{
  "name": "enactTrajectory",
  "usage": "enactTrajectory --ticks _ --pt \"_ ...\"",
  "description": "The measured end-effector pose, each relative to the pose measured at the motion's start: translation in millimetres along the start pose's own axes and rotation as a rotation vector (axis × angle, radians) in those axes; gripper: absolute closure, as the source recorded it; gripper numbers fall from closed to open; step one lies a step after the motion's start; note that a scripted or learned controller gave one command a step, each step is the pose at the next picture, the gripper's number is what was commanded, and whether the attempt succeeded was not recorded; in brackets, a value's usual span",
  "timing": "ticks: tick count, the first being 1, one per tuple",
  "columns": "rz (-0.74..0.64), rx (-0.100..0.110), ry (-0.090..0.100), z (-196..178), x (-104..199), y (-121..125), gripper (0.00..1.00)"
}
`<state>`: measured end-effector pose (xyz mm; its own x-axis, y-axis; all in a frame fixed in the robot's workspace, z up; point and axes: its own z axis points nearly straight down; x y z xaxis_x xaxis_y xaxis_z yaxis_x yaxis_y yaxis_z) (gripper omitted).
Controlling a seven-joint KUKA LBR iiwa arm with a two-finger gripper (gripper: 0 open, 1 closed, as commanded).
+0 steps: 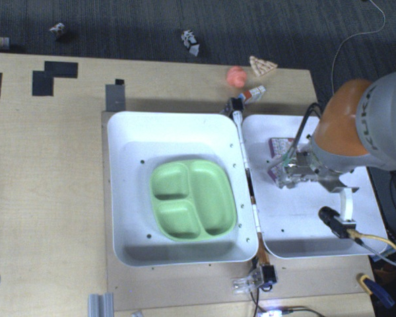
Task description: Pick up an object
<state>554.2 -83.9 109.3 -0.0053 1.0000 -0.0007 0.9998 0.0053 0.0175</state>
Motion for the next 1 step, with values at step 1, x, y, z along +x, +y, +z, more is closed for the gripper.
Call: enactTrajectory --ticks 1 --pt "0.0 0.0 0.0 0.2 0.0 -0.1 0.0"
